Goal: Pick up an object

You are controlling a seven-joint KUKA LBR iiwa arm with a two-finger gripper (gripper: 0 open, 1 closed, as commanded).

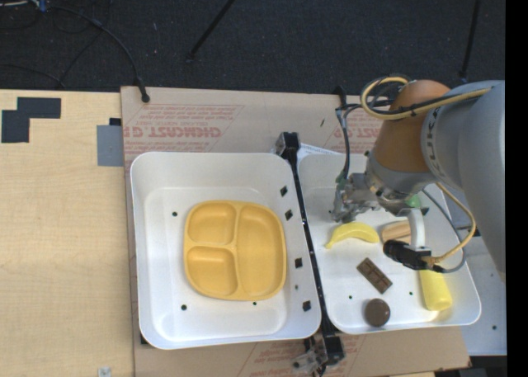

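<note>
Banana (353, 235) lying flat in the right bin (470, 305), yellow, curved, near the bin's middle. Below and right of the banana, a flat brown bar (374, 275), set on a slant. Further below the banana, a round brown disc (377, 312). Well right of the banana, a yellow cylinder (435, 289) by the bin's right wall.

One fixed cam, up high over the surface (58, 227), angled down, mid-range; both bins — left bin (153, 177), right bin (470, 305) — in frame, arm (462, 132) entering from right.
</note>
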